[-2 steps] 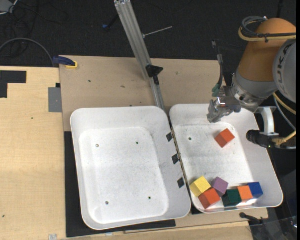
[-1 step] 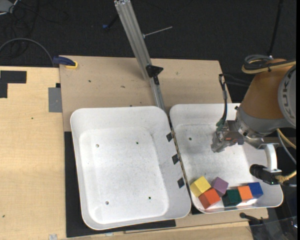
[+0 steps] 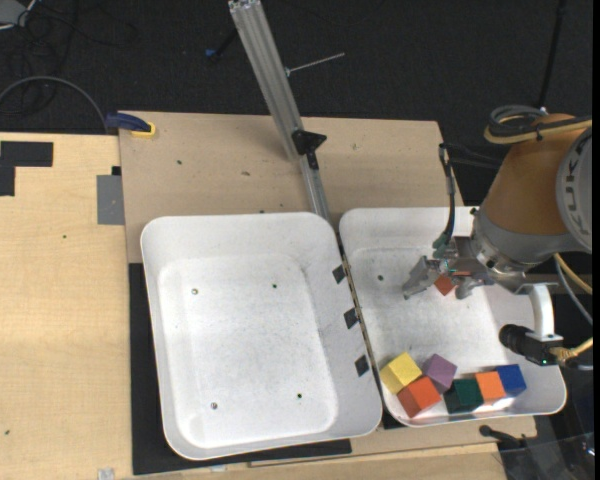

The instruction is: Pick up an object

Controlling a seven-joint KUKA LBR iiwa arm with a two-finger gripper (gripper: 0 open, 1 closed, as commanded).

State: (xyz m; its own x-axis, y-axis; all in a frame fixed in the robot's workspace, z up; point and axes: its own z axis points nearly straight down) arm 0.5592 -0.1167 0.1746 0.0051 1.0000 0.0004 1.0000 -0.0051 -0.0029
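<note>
Red block [image 3: 445,285] sits clamped between the hand's [image 3: 443,281] fingers over the right bin [image 3: 380,238]; grasp looks made, next comes a steady lift.

The bench [image 3: 280,158] looks like pale, matt wood. Both bins, left [image 3: 180,248] and right [image 3: 400,238], look like smooth white plastic, speckled with grey. A ribbed metal rail [image 3: 265,58] slants from the bench's far edge. The arm's orange band [image 3: 525,183] shines softly.

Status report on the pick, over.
Pincer over right bin, shut on small red block. Other blocks clustered at bin's near corner. Nothing obstructing.
</note>
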